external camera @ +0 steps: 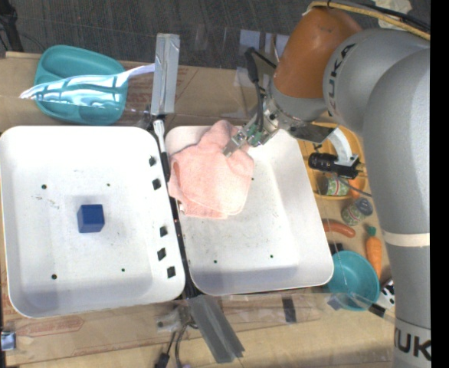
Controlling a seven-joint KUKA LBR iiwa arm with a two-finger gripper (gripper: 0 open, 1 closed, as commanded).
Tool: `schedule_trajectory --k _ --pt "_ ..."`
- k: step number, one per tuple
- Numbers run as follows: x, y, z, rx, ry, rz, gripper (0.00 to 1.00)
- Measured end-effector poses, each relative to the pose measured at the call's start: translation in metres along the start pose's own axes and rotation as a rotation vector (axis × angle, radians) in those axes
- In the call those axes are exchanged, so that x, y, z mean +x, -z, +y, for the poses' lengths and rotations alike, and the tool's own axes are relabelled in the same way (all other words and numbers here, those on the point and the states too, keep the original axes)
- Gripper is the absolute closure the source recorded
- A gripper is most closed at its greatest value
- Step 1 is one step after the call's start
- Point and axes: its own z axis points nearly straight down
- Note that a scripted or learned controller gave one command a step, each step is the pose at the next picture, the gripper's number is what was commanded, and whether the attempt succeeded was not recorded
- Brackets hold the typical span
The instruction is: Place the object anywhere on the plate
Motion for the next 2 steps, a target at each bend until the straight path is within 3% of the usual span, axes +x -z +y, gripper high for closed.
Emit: schedule_trajectory --k 1,2 --pt "0.022 0.108 0.024 -0.004 0.109 -0.005 1.00" --pt "0.085 0.091 0.052 0.002 0.093 -0.001 1.00"
